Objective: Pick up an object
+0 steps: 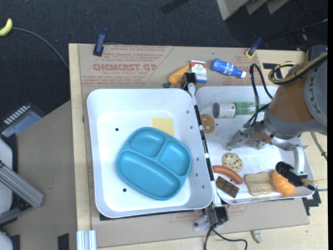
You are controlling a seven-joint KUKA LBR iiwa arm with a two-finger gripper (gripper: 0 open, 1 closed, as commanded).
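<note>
A grey metal two-finger gripper (243, 138) is seen low in the right-hand shallow white plastic bin (291, 94), near its centre; its fingers are spread open, with nothing between them. At its 12 o'clock a green and silver bottle (234, 109) lies on its side. At 6 o'clock a round chocolate-chip cookie (232, 162) rests, with a red sausage (227, 173) beyond. The left bin (104, 108) holds a blue divided plastic plate (153, 162).

we look down from one fixed camera above the bench (130, 61), tilted at a slant, far enough to take in both white bins: the left bin (99, 113), the right bin (260, 163), and surrounding dark floor (41, 14).
</note>
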